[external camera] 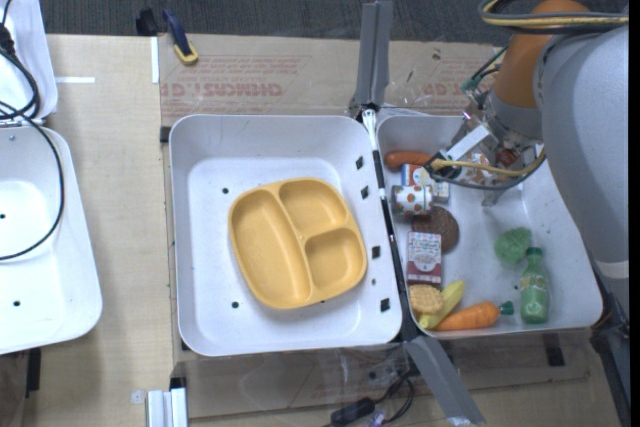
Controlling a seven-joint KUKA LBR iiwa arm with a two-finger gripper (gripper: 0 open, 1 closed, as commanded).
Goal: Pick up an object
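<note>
gripper (478, 158) low in right bin (565, 245) near hot dog (408, 158), jaw state unclear, yellow tray (297, 242) in left bin (195, 215)

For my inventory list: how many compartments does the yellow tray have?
3: one long compartment on the left, one at the upper right, one at the lower right of the yellow tray.

We see open floor mid-right bin (560, 245); toys crowd its left side, the arm (590, 115) overhangs its top.
</note>
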